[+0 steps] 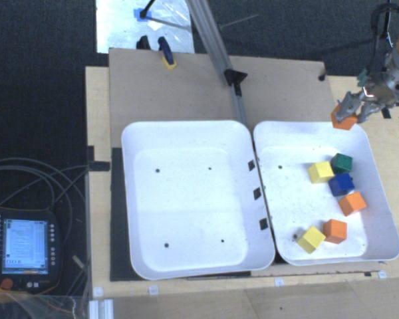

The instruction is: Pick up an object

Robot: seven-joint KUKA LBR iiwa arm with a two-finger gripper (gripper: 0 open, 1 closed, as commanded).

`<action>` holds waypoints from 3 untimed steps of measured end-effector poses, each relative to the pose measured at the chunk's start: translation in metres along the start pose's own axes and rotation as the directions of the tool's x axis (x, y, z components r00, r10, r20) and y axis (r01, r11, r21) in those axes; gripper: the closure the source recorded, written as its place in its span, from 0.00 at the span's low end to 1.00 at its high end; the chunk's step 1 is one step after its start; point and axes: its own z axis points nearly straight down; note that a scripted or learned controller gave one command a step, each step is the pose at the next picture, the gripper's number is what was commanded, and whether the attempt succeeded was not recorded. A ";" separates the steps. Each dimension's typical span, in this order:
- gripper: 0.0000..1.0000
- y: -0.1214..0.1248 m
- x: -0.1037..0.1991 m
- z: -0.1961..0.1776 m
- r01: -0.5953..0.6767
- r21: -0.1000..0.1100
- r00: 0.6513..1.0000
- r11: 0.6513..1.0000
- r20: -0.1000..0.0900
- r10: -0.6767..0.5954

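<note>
Above the far right corner of the right bin we hold an orange block pinched between the fingers of our gripper, clear of the other blocks lying nearer in that bin. We judge the grip shallow, so a jolt could drop it outside the bin's rim.

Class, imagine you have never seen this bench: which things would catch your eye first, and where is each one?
The gripper at the upper right, above the far corner of the right bin, has an orange block between its fingers. Next comes the bright cluster in that bin: yellow, green, blue and orange blocks along its right side, with a yellow-and-orange pair near the front.
</note>
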 end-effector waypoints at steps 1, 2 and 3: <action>1.00 0.002 0.054 0.014 0.005 0.006 1.000 1.000 -0.004 -0.005; 1.00 0.007 0.104 0.024 0.005 0.005 1.000 1.000 -0.004 -0.005; 1.00 -0.001 0.160 0.035 0.006 0.007 1.000 1.000 -0.004 -0.006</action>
